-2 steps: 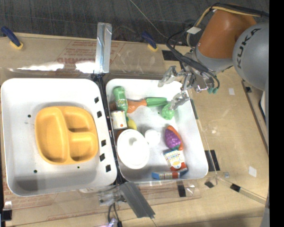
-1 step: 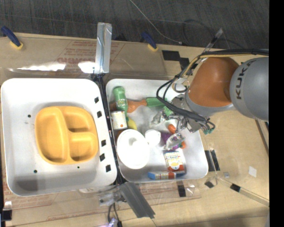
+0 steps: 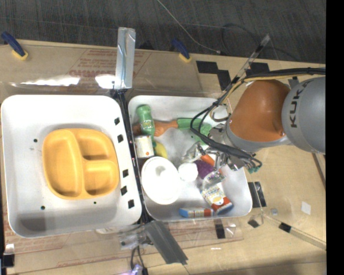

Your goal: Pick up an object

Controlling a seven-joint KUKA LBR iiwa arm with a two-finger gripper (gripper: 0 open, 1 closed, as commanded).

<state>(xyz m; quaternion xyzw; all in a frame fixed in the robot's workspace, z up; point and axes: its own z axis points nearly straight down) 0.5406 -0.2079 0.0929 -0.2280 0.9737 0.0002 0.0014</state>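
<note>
My arm (image 3: 275, 116) reaches in from the right, with its orange band over the right bin (image 3: 241, 196). The gripper (image 3: 208, 152) points down into the middle of that bin's clutter, wrapped in black cables. Just beside it lie a purple item (image 3: 206, 167), a small white cap (image 3: 188, 171) and crumpled clear plastic (image 3: 190, 151). A clear bottle with a colourful label (image 3: 214, 191) lies below it. A green bottle (image 3: 145, 120), a white round bowl (image 3: 159, 180) and a yellow piece (image 3: 160, 150) sit toward the bin's left side.
The left bin (image 3: 23, 211) holds a yellow divided tray (image 3: 80, 161). A blue and red marker (image 3: 196, 212) lies along the right bin's front wall. A green and orange item (image 3: 178, 124) sits near its back wall. Cardboard and clamps surround both bins.
</note>
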